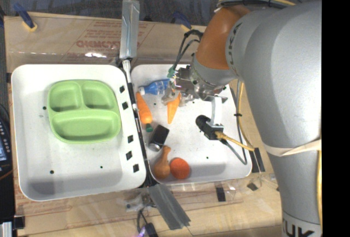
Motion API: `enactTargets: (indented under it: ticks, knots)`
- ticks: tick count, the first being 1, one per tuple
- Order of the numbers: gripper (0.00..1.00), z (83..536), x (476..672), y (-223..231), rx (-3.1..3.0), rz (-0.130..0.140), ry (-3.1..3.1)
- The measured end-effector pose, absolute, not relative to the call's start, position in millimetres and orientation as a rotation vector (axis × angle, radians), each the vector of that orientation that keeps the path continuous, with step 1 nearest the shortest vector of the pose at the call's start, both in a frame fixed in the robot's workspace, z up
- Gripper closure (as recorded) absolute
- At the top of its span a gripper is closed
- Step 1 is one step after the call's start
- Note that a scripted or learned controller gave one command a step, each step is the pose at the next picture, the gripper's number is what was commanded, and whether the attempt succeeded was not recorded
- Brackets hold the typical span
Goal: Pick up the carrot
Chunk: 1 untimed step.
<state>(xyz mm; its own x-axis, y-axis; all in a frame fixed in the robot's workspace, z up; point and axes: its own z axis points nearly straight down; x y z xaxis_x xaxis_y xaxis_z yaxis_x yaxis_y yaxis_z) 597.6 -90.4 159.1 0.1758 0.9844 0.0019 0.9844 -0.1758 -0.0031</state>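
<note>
Looming nearest, grey arm (284,82); hovering over the right bin (229,167). Carrot (173,107) hanging point-down just under the gripper (183,91). Fingers' state: cannot tell. Advising slow lifting, checking grip before clearing.

A single fixed camera looks down on me at a slant from above the surface (65,39), near enough to take in both white bins (27,137), my arm (273,66) entering from its right.
</note>
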Motion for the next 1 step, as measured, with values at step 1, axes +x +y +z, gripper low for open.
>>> enactTargets:
  ticks: [1]
  knots:
    - [1.0,274.1,619.2,-135.2,-2.29,-0.001,-2.153]
